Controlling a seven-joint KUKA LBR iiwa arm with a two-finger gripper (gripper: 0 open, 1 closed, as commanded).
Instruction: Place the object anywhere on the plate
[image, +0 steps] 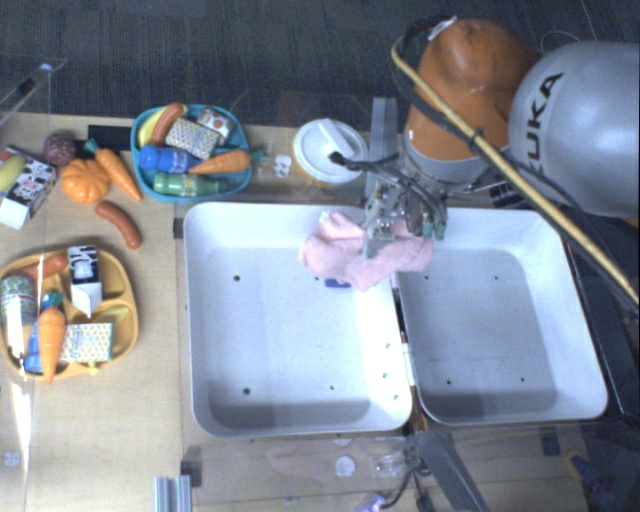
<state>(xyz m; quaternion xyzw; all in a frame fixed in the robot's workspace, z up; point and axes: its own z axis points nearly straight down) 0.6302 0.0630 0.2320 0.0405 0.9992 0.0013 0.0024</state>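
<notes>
camera view: gripper (388, 232) low over the seam between the left bin (250, 400) and right bin (520, 390), clamped on pink cloth (345, 258) draped across the left bin's upper right rim.

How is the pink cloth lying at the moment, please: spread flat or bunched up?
Bunched up. The pink cloth sits in crumpled folds across the adjoining rims of the left bin and right bin, under the gripper.
</notes>
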